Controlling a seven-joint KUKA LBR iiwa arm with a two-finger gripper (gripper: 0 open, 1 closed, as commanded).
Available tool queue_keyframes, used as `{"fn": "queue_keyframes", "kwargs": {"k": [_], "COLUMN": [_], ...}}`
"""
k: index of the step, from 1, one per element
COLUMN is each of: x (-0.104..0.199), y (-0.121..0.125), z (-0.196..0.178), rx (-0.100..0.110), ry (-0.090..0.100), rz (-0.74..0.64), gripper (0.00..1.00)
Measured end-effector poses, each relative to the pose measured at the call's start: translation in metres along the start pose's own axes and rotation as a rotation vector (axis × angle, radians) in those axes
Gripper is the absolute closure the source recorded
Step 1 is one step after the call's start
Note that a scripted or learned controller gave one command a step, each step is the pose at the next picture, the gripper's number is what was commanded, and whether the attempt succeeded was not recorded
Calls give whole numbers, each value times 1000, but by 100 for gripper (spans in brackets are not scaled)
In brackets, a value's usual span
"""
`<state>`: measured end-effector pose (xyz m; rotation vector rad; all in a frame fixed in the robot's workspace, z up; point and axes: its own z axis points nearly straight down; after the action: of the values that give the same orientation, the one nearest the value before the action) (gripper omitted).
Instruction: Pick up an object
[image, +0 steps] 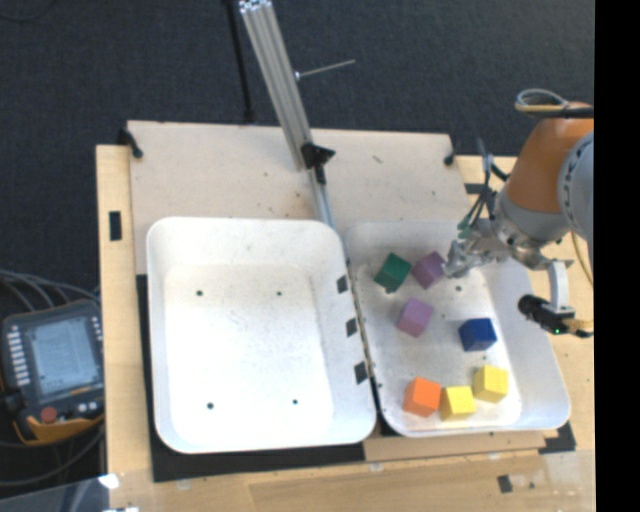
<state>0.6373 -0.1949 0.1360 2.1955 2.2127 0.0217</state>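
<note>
The gripper (462, 256), its grip state impossible to tell, hangs low in the right bin (530, 400), just right of 1 purple cube (429, 268). A green cube (393, 272) sits beyond that cube; the likely target lies leftward.

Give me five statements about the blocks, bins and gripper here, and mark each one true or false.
1. All the blocks lie in the right bin. True.
2. The orange block touches a yellow block. True.
3. The gripper hovers over the left bin. False: it is over the right bin, beside a purple block.
4. There are three yellow blocks. False: two, the other at.
5. The green block lies nearest the front rim. False: it lies toward the back.
</note>
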Motion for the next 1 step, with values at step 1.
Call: {"fn": "queue_keyframes", "kwargs": {"k": [1], "x": [-1], "y": [11], "z": [-62], "rx": [19], "ry": [5], "rz": [4], "gripper": [100]}}
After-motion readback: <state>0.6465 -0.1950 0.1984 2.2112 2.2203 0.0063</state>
